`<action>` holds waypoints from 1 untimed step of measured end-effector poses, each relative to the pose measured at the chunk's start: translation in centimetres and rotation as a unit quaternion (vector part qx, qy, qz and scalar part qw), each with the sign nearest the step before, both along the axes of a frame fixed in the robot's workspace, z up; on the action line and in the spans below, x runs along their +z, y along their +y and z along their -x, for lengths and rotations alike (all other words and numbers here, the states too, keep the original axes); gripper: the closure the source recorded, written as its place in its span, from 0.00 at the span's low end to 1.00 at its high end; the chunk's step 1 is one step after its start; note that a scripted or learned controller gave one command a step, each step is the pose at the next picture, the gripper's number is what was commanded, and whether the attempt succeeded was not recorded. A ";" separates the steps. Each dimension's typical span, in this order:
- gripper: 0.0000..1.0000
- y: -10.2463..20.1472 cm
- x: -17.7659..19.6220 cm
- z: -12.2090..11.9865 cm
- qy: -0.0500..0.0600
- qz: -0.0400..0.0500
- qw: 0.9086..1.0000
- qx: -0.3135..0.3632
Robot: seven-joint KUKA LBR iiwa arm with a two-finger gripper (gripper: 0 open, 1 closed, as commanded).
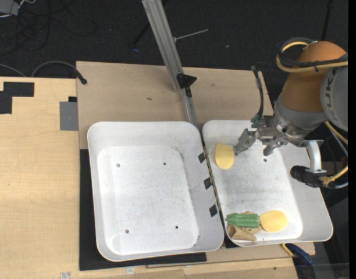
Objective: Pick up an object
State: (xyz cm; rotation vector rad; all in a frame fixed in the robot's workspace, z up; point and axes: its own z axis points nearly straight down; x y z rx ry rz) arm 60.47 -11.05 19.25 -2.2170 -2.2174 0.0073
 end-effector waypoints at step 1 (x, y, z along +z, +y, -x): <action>0.00 0.3 -5.9 -0.8 0.001 0.000 1.000 0.000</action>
